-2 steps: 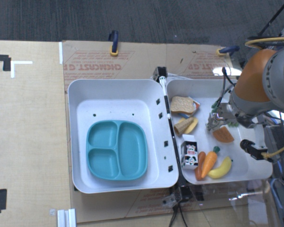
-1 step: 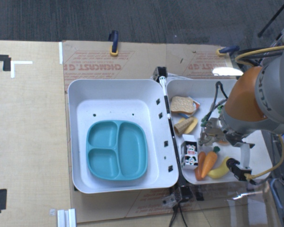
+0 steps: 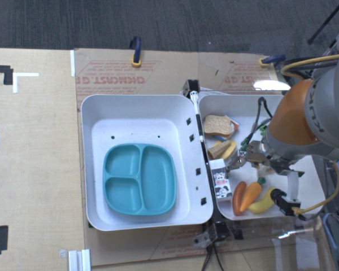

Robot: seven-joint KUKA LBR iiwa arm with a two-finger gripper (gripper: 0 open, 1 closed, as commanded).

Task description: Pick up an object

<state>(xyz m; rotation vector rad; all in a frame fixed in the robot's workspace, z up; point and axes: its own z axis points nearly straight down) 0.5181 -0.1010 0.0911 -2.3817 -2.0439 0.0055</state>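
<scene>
Your hand [image 3: 244, 156] hovers in the right bin [image 3: 316, 179], whether spread or pinched I can't tell, just beyond the carrot [image 3: 246, 196] near the front wall: light, stiff, slick plastic, so I'd pinch across its thick middle.

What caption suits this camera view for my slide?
KUKA arm's gripper hovers over toy food in the right bin; teal plate in left bin.
</scene>
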